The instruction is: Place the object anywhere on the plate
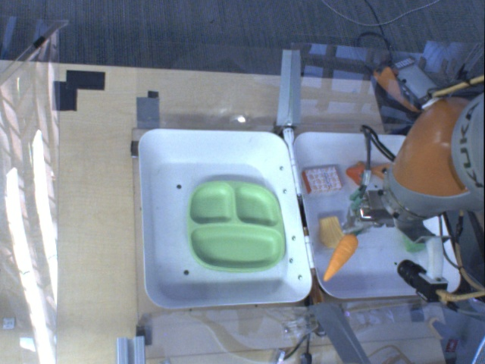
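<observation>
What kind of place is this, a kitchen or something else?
Most likely a robot lab, not a kitchen: a robot arm reaches over two white bins of toy food like a carrot, with loose cables lying behind.

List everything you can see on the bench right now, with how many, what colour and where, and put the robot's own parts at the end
white bins: two, white, side by side on the bench
plate: one, green, three compartments, in the left bin
carrot: one, orange, lying at a slant in the right bin near its front edge
yellow block: one, pale yellow, right bin, just above the carrot
checkered card: one, red and white, right bin, toward the back
orange piece: one, orange-red, right bin, right of the card, partly hidden by the arm
arm: one, grey with orange band, over the right bin
gripper: one, metallic, over the right bin above the carrot
</observation>
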You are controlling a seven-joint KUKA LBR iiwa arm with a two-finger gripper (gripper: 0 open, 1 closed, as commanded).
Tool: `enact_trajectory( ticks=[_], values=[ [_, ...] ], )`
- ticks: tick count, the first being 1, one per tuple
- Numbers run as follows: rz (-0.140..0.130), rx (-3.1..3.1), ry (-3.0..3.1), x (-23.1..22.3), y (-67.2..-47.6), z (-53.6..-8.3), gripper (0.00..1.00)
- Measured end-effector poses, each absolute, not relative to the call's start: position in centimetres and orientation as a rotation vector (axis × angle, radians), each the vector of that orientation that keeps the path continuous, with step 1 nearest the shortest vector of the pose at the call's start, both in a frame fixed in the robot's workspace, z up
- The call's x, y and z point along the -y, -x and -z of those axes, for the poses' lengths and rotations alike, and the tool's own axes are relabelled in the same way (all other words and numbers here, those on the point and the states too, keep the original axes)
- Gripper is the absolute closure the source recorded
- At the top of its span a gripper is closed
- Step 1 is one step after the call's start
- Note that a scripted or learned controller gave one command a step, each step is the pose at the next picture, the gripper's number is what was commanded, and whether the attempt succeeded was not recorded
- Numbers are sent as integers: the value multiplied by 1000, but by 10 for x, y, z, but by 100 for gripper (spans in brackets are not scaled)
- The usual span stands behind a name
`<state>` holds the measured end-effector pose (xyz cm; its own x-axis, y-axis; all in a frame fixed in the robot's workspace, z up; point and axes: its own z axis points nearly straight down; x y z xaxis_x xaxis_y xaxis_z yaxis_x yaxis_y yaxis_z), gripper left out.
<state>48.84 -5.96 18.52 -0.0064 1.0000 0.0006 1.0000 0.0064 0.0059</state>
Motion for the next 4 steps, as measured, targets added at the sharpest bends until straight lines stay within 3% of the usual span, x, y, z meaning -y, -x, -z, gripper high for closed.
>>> enact_trajectory(
  ticks=[1,2,3,4],
  values=[
    [-4,-2109,-2322,88,-517,-218,100],
    [-2,-2180,-2260,14,-586,-184,100],
    [-5,-2226,-2212,-51,-621,-196,100],
    [-5,-2226,-2212,-51,-621,-196,0]
  ],
)
